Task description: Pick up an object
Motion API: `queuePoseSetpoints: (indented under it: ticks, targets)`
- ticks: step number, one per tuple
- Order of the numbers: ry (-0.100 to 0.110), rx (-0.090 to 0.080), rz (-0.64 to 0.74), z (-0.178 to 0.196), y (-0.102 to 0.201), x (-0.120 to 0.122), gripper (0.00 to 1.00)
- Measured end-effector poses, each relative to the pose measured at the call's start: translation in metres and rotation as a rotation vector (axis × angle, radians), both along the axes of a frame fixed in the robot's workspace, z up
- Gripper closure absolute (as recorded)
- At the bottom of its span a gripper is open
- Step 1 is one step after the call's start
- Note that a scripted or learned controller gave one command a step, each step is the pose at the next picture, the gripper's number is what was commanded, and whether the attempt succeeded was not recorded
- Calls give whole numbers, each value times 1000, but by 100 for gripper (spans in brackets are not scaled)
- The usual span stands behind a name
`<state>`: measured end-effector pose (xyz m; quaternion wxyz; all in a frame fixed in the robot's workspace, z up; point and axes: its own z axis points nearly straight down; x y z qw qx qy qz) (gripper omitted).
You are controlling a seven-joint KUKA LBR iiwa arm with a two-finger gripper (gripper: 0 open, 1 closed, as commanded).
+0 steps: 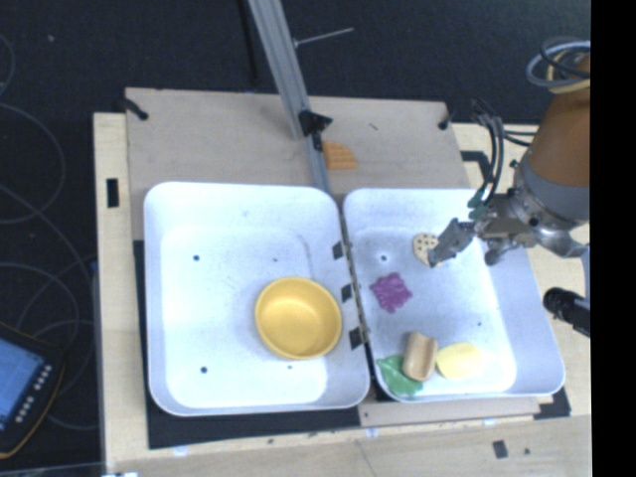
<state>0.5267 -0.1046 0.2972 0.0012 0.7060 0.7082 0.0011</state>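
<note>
The gripper (465, 243) hangs over the upper part of the right bin (517, 306), its two fingers spread apart with nothing between them. One dark finger (449, 243) sits just beside a small pale spotted piece (425, 247), which looks like the nearest candidate for the pick — though the task names no particular object. Lower in the same bin lie a purple lump (391, 291), a tan cylinder (418, 355), a yellow rounded object (457, 361) and a green scrap (396, 376) pressed together near the front wall. A yellow bowl (297, 317) rests in the left bin (189, 266).

To do this step well, the arm probably needs to centre the spread fingers over the spotted piece rather than beside it — then descend straight before closing. The piece is small and flat-looking, so a shallow descent may close on air.
</note>
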Motion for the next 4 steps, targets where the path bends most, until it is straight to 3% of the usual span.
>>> queuePoseSetpoints:
  ticks: [1, 4]
  targets:
    - [0, 0, -2, 0, 0, 0, 0]
    - [8, 0, -4, -156, 7, -12, 0]
